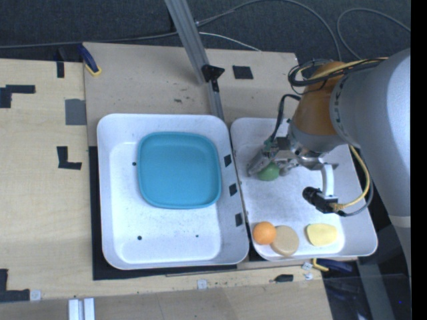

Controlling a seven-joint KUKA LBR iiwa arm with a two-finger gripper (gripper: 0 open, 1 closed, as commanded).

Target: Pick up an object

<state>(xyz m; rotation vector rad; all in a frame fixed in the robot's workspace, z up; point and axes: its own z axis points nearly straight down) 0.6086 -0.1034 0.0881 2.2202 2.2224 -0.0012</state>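
Observation:
My gripper [268, 164] is down in the right bin [293, 199], its fingers reaching left around a small green round object [269, 173]. The green object sits between the fingertips on the bin floor. Along the bin's front edge lie an orange ball [264, 233], a tan round piece [285, 240] and a yellow piece [322, 234]. The grey arm with its orange band [315, 112] comes in from the right above the bin.
The left bin [120, 199] holds a blue square plate [179, 169]. A slanted metal pole [193, 45] runs from the top down to the gap between the bins. Cables loop beside the wrist on the right.

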